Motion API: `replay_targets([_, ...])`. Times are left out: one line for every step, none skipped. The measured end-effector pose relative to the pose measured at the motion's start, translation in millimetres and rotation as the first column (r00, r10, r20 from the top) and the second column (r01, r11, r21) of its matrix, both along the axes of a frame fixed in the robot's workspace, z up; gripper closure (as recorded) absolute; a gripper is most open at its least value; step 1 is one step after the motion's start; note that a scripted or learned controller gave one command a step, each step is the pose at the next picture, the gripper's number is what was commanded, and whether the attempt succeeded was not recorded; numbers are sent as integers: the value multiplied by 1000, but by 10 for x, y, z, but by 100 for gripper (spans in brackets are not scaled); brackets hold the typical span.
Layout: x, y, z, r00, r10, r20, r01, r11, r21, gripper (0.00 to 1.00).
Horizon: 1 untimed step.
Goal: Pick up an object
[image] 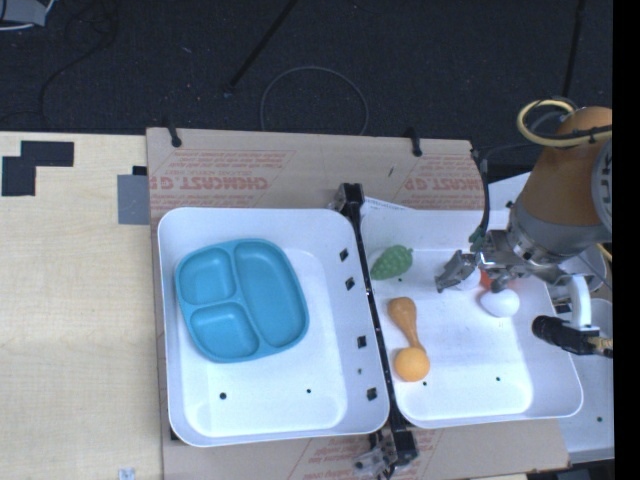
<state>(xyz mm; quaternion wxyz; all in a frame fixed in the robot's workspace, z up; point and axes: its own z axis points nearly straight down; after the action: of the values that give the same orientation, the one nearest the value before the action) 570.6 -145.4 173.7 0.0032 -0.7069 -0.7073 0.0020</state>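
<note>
My gripper [476, 272] hangs over the right bin [455, 408], near its right side, and is open with nothing held between its fingers. One grey finger [453, 272] points left toward the bin's middle. A white egg-shaped object [500, 303] lies just below and right of the gripper, with a small red thing [487, 280] beside it, partly hidden under the wrist. An orange maraca-like toy [407, 340] lies in the bin's left half. A green leafy object [392, 262] rests near the bin's upper left.
The left bin [190, 408] holds a blue divided plate [241, 299]. A black divider [366, 308] with clips separates the two bins. Cardboard [300, 168] lies under both bins, and pale bench top stretches to the left.
</note>
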Motion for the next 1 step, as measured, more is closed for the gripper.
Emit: replay_targets([81, 39, -582, 1000, 1, 0, -1, 1000, 0, 0])
